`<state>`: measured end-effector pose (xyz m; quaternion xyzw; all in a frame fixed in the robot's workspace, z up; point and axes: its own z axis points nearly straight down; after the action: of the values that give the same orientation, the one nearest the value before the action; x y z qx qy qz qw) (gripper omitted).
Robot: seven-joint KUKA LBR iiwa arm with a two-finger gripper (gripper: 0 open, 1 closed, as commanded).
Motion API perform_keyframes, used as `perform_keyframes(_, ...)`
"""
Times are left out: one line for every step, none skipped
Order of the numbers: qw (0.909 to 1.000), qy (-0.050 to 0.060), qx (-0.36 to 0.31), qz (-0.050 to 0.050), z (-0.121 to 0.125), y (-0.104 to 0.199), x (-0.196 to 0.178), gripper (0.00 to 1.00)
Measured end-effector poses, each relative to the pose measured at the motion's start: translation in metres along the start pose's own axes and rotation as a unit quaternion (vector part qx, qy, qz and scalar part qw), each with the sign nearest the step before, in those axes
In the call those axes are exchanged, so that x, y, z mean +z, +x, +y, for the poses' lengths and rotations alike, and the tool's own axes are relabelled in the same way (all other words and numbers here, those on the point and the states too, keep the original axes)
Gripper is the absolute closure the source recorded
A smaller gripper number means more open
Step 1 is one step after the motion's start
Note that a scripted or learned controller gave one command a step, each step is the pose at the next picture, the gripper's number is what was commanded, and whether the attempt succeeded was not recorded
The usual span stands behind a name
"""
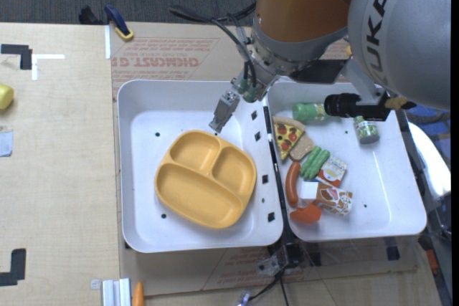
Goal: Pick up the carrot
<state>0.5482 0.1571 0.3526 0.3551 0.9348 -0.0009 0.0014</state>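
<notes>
1. The carrot, a long orange-red piece, lies in the right bin among the other toy food, just left of a green piece and below the pizza slice.
2. The pincer hangs over the left bin, above the yellow plate, well apart from the carrot; nothing sits in it.
3. Whether it is spread or pressed together I cannot tell.
4. The arm hides the right bin's far rim.
</notes>
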Motion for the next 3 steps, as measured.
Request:
perform_keyframes(0.9937, 0.002, 0.112, 0.002, 0.046, 0.033, 0.140, 0.00)
perform_keyframes(1.0000, 0.000, 0.004, 0.002, -0.029, 0.069, 0.261, 0.00)
perform_keyframes(1.0000, 0.001, 0.003, 0.006, -0.027, 0.073, 0.253, 1.00)
